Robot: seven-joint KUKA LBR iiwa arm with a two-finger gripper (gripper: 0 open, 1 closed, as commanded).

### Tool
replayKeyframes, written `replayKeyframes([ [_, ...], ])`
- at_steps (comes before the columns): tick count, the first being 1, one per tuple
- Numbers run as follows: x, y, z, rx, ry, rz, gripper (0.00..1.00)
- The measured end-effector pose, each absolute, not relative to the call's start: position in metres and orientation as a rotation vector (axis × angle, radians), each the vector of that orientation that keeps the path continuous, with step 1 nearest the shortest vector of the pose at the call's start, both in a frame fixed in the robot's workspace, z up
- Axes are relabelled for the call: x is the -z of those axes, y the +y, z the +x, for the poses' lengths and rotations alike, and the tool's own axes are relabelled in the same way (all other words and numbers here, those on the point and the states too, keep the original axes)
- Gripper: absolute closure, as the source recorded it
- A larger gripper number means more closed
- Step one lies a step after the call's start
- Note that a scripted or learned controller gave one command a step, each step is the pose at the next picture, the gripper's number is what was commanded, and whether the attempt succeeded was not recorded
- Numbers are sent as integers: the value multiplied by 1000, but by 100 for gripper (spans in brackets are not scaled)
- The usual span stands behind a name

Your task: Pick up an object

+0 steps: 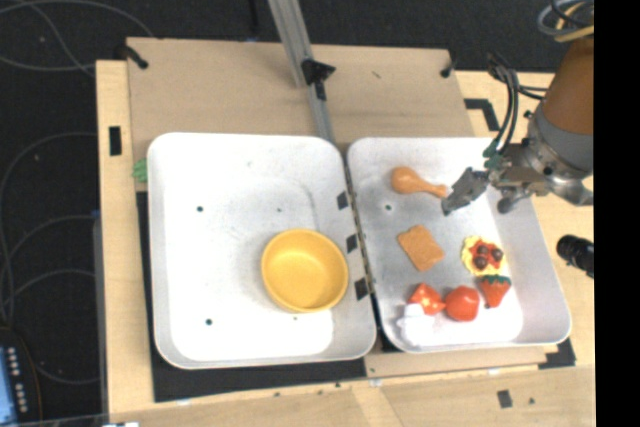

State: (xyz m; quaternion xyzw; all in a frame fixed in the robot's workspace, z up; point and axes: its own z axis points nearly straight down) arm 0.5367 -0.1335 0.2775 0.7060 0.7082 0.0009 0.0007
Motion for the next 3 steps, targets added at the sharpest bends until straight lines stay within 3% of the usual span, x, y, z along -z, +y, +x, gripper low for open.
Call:
replayKeyframes([
  [1, -278, -134, 537, -3, 2223, 2219, 0],
  [2, -231, -136, 545, 6, 2219, 2224, 0],
  [3, -171, -136, 536, 8, 2222, 2225, 0],
])
